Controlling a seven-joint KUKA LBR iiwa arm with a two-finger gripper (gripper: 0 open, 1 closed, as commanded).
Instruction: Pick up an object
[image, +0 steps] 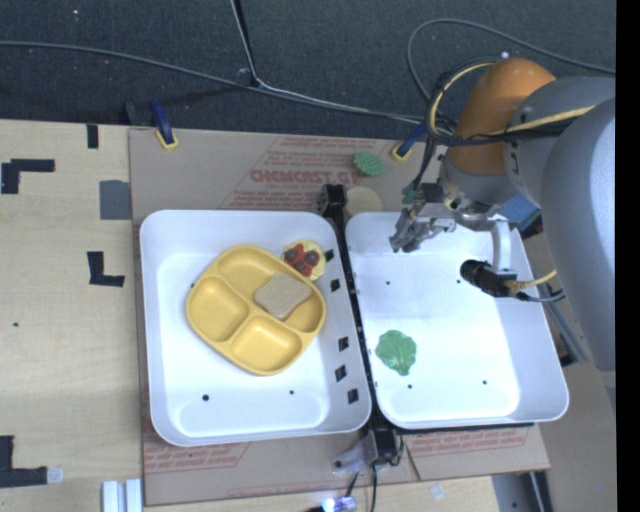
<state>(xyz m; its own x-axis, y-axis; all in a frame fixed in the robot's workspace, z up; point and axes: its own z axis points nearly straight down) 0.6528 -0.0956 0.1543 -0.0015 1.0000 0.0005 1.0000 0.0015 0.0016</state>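
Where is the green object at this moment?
The green object lies in the right bin, near its left wall and front half, well below the gripper.

Around the small green leafy toy (397, 351), the right shallow white bin's floor (450, 330) is lying bare; the grey arm (560, 150) is hanging over the bin's far corner.

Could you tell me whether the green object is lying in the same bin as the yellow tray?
No, the green object lies in the right bin, while the yellow tray sits in the left bin.
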